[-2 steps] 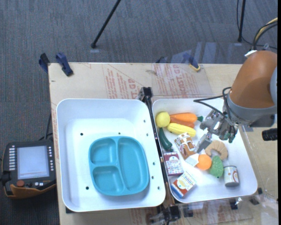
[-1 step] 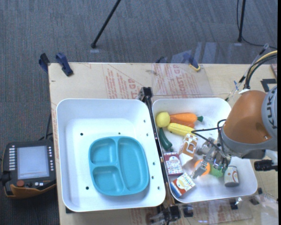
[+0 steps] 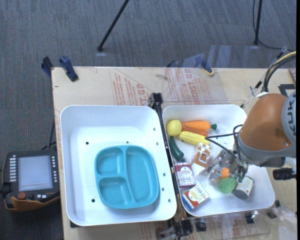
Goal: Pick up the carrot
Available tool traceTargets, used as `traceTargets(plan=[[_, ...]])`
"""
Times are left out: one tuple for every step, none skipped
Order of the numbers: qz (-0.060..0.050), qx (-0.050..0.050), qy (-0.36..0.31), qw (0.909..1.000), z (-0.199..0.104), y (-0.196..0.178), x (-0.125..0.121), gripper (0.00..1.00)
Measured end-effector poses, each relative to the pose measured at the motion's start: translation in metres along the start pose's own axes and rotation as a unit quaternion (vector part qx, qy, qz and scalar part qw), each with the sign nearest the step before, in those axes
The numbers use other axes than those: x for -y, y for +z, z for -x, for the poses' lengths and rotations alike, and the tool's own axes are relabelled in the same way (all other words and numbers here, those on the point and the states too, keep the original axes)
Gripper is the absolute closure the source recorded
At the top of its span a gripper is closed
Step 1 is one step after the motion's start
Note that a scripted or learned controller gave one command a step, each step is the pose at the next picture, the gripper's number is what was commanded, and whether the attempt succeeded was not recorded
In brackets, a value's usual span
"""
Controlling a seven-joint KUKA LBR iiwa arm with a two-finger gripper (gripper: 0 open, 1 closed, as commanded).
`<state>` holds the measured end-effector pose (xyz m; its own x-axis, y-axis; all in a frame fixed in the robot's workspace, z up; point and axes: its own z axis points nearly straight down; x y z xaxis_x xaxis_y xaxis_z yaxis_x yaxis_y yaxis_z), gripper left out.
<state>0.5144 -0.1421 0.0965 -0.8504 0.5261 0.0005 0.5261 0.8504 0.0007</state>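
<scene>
One carrot lies at the back of the right bin, long axis left-right, just above the corn; the gripper sits well forward-right of it; finger state: cannot tell.

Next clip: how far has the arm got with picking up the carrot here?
Nothing looks done yet. The carrot lies in the right bin near its far wall, beside the lemon and the corn. In hand: the gripper is low in the bin's near part, over a small orange and green item, apart from the carrot. Left: reach the carrot, grasp it, lift it.
</scene>
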Motion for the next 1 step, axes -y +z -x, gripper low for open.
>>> traceTargets(plan=[[0.002,0.004,0.022,0.9997,0.0034,-0.0954,-0.0087,1.0]])
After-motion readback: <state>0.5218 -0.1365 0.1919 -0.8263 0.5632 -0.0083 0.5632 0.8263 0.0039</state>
